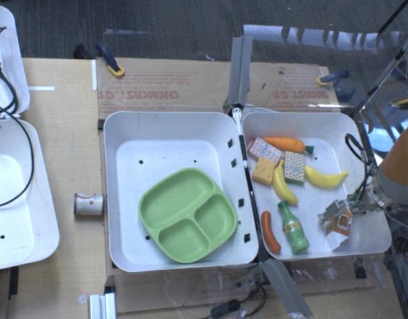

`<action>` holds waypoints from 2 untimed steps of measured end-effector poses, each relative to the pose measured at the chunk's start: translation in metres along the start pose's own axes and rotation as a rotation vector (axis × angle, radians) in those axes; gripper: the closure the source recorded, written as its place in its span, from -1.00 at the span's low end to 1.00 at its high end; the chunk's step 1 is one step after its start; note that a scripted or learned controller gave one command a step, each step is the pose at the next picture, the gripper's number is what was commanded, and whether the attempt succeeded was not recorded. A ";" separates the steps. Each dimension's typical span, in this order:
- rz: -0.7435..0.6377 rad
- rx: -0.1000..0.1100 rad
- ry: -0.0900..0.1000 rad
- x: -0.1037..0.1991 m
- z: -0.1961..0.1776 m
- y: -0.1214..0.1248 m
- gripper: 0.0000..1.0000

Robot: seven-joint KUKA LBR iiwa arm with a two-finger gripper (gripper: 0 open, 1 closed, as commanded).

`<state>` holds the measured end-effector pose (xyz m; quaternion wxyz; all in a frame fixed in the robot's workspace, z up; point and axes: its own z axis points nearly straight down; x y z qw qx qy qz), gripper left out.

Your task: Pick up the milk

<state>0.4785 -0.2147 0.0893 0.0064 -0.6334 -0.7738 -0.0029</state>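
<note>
- The small milk carton [339,224], white with orange-brown print, lies tilted in the right shallow white bin [310,119], near its right wall and front corner.
- The two-finger gripper [338,211] sits right over the carton at the arm's metal tip; whether it grips the carton cannot be told.
- The grey arm with its orange band [397,171] enters from the right edge.
- Also in the right bin: an orange carrot [284,143], two yellow bananas [325,176], a pink block [264,150], an orange cheese-like block [263,171], a speckled cracker-like block [294,166], a green bottle [294,228] and a red sausage [270,232].
- The left white bin [171,121] holds a green three-compartment plate [188,214].
- A small can [89,205] lies on the bench to the left of that bin.
</note>
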 end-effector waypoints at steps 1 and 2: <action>0.008 -0.011 -0.014 -0.006 -0.012 0.002 1.00; 0.081 -0.002 -0.013 0.058 -0.103 0.011 1.00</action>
